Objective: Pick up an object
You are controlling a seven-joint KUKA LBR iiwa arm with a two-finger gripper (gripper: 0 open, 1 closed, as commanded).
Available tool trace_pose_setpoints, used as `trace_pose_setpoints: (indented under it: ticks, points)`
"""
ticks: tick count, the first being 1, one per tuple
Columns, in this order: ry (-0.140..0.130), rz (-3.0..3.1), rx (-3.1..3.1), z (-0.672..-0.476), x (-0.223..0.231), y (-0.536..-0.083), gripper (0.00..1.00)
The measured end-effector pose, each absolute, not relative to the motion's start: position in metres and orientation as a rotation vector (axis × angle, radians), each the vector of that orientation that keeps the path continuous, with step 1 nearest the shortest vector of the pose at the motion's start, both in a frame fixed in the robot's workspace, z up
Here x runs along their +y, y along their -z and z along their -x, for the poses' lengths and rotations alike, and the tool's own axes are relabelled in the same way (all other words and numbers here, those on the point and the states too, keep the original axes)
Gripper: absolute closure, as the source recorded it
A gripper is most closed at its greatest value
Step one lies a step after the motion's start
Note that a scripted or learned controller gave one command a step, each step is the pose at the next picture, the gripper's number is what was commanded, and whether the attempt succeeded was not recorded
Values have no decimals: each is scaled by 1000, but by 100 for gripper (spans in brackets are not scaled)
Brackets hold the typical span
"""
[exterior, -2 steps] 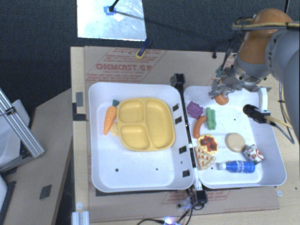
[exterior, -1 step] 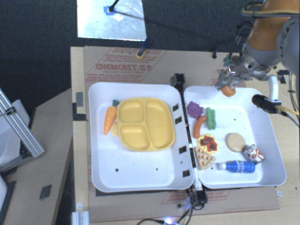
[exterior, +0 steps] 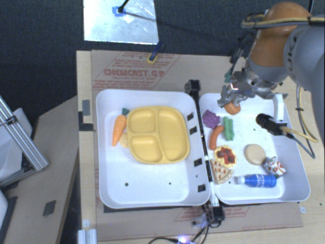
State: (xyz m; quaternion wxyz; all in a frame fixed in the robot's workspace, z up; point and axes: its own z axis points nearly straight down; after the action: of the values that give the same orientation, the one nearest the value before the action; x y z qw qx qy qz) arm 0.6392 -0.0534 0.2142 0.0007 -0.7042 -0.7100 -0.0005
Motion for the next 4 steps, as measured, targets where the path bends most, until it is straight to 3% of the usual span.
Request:
trace_pose_setpoints:
  ticks: [2,4]
  points:
    - [-1,2211,-2229,-598,45,-222,100]
    - [2,2217,-2226,-585,43,-218,100]
